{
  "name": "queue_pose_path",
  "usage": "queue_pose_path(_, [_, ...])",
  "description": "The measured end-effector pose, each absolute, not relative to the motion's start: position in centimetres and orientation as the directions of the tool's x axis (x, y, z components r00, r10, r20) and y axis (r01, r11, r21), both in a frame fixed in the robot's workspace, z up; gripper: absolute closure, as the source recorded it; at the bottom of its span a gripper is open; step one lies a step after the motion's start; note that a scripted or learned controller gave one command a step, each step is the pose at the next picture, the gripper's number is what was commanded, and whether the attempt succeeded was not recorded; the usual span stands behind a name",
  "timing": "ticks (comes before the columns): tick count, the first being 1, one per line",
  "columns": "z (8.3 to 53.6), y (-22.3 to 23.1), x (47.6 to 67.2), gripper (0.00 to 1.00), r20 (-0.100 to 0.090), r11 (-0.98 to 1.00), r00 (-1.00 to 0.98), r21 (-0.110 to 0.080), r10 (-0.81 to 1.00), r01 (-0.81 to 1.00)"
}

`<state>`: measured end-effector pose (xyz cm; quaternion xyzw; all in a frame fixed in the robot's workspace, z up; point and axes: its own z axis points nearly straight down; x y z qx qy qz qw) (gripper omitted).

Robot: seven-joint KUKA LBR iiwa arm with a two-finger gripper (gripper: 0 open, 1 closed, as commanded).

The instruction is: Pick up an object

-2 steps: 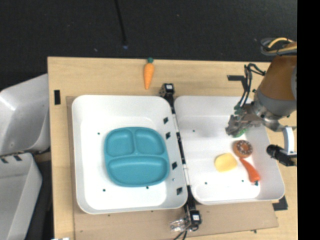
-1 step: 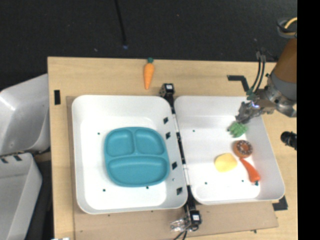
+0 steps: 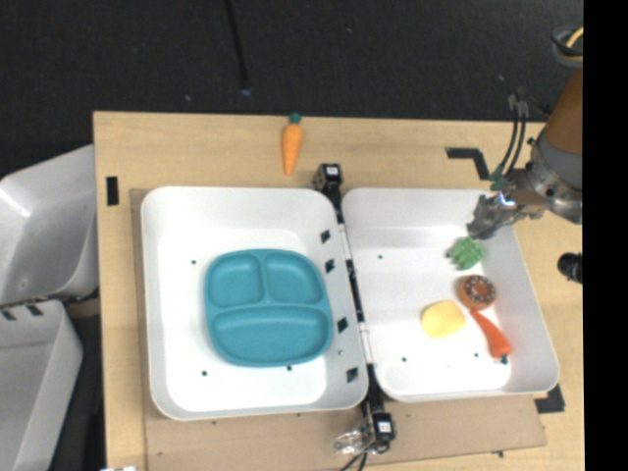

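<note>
camera view: gripper [image 3: 485, 221] poised just above a small green toy [image 3: 467, 253] near the far edge of the right bin [image 3: 412, 381] | whether it is open or shut: cannot tell | toy likely light, bumpy plastic; pinch across its narrow middle

Bench [image 3: 412, 150] with bins [image 3: 157, 263], carrot [image 3: 291, 145]

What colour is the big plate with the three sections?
The divided plate is teal blue, seen best in the camera view.
</note>
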<state>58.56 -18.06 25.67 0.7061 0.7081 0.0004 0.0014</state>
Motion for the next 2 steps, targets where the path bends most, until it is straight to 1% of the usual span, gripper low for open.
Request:
queue_pose_path(1, [26.5,-12.6,58.9,1.0,0.001,0.007,-0.007,0.002,1.0,1.0])
queue_pose_path(2, [25.1,-7.3,58.9,1.0,0.001,0.006,-0.006,0.0,1.0,1.0])
